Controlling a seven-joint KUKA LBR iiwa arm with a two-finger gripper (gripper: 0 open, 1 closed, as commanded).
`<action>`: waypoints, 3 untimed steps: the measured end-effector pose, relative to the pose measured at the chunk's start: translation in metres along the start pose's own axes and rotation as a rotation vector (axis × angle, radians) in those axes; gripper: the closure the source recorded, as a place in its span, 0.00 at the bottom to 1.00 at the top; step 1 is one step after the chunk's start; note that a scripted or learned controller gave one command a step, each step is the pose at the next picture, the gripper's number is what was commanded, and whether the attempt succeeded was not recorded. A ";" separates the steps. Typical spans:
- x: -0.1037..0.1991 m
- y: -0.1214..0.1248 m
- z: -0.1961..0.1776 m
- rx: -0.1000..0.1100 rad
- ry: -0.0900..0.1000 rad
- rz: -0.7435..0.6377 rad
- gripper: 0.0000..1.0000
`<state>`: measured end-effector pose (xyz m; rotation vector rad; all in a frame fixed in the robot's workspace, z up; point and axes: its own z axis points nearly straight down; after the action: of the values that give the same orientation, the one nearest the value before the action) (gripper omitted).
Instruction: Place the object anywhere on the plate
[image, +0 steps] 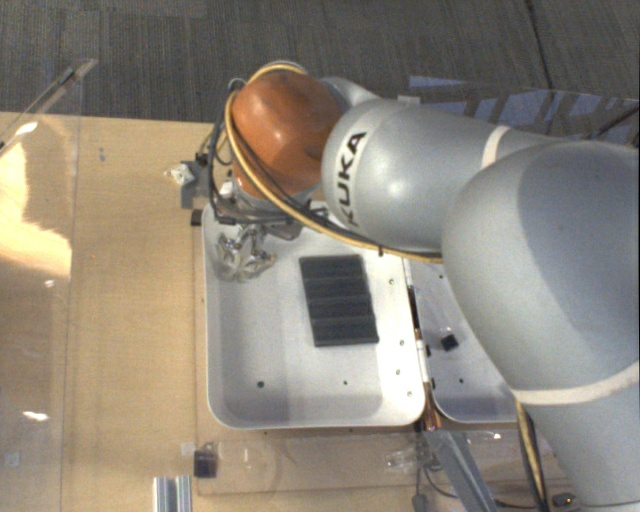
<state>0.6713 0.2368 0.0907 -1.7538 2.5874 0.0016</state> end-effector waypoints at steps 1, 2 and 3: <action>0.009 -0.003 -0.085 -0.004 0.002 -0.485 1.00; 0.000 0.001 -0.121 -0.009 0.001 -1.162 1.00; -0.002 0.000 -0.133 -0.004 -0.006 -1.159 1.00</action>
<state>0.6700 0.2374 0.2233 -2.8837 1.2049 -0.0020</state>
